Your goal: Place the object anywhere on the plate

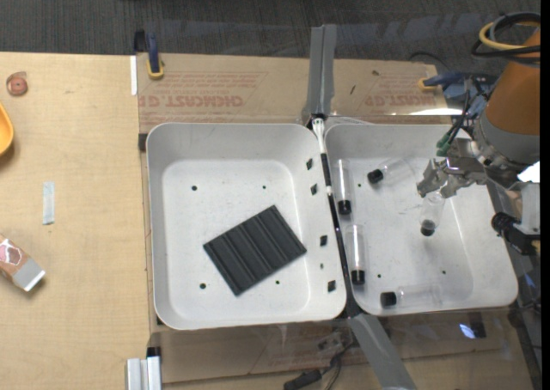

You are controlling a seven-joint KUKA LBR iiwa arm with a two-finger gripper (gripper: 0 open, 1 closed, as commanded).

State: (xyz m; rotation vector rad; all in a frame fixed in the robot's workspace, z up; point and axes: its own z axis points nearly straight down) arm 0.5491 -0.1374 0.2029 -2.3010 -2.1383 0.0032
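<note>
One clear tube with a black cap seems to hang pinched in the fingers over the right bin, and the dark plate lies well apart to the left, in the other bin.

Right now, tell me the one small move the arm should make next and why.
Probably lower the gripper onto the clear tube just below it. The gripper sits over the right bin, where several clear black-capped tubes lie, while the dark ribbed plate waits in the left bin with nothing on it. I cannot tell whether anything is between the fingers, so securing a tube comes first.
</note>
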